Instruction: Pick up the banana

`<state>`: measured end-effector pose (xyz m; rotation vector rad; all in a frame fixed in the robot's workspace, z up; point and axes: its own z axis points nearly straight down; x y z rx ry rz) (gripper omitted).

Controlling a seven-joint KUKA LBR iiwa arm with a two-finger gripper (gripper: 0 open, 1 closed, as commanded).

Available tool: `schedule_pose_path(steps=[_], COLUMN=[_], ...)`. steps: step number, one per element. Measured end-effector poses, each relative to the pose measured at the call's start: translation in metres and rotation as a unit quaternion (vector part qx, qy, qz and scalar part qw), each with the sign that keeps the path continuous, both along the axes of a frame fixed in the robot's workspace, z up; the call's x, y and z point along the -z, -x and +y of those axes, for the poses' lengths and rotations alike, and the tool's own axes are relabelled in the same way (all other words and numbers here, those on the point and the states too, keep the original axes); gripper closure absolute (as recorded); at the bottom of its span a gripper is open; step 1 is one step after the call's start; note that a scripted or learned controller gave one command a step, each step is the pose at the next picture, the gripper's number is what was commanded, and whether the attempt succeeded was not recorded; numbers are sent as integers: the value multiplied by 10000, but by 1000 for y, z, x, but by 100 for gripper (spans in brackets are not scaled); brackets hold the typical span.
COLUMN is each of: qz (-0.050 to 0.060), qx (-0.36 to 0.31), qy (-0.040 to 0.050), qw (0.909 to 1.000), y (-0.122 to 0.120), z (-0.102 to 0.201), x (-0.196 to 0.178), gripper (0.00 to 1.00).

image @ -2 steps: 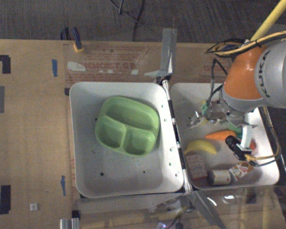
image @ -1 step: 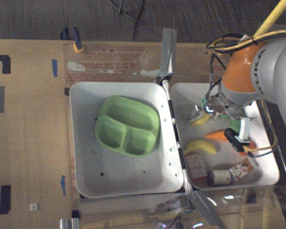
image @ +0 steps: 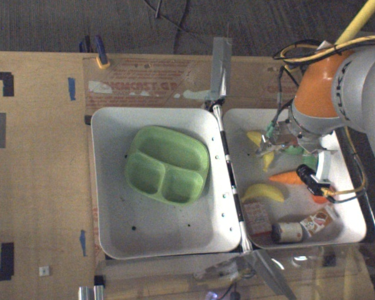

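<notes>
At the near edge of the right-hand shallow white bin [image: 356,227] lie a small brown bottle on its side [image: 289,232] and a flat red-and-white packet [image: 257,216], close together along the front wall. Just behind them, toward the bin's left wall, rests the curved yellow banana [image: 264,193], lying flat and free, touching nothing but perhaps the packet's corner. An orange carrot-shaped piece [image: 289,179] sits just beyond it to the right.

Further back, the gripper [image: 276,144] hangs low over the rear of the same bin, above a second, smaller yellow piece [image: 261,147] that I cannot identify with certainty. Whether its jaws are wide or narrow I cannot tell; the wrist and cabling hide them. Nothing shows as held.

By my judgement the task is at the approach step, with no grasp on the banana. The next move calls for shifting nearer along the bin, centring over the banana's middle, turning the jaws across its short width, and descending without catching the carrot-shaped piece or the packet.

The left-hand white bin [image: 109,217] holds a green three-compartment plastic tray [image: 167,165]. Both bins stand on a brown cardboard-covered bench [image: 37,167] marked with blue and black tape, and beyond it lies dark grey carpet [image: 62,8] with a loose black cable.
</notes>
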<state>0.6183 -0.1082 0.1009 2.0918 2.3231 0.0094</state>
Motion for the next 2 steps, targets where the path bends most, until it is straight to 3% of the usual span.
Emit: schedule_pose_path(steps=[1,2], qz=[66,86], qx=[-348,-950], qy=[-26,-26], qw=[9994,9954], y=[27,73], z=[50,52], x=[-85,-100], gripper=[100,100])
